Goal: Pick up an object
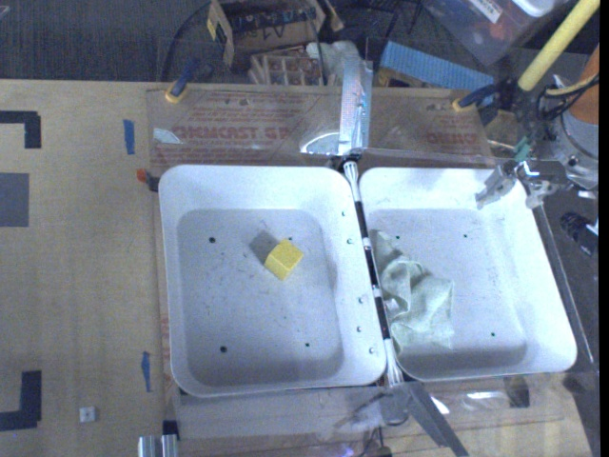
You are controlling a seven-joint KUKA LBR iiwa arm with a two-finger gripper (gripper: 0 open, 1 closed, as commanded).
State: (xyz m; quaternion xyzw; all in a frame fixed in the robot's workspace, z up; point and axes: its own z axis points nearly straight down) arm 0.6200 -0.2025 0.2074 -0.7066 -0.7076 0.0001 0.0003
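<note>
A small yellow block [284,259] lies in the middle of the left white bin [190,198], slightly toward the back. A crumpled pale green-white cloth [415,296] lies at the left side of the right white bin [542,331], against the wall between the bins. My gripper [511,188] hangs over the back right corner of the right bin, far from both the block and the cloth. Its two fingers stand apart and open, with nothing between them.
The arm [580,131] comes in at the upper right, beside a yellow pole [561,31]. Clutter of boxes and cables sits behind the bins. A metal clamp [347,112] stands at the back where the two bins meet.
</note>
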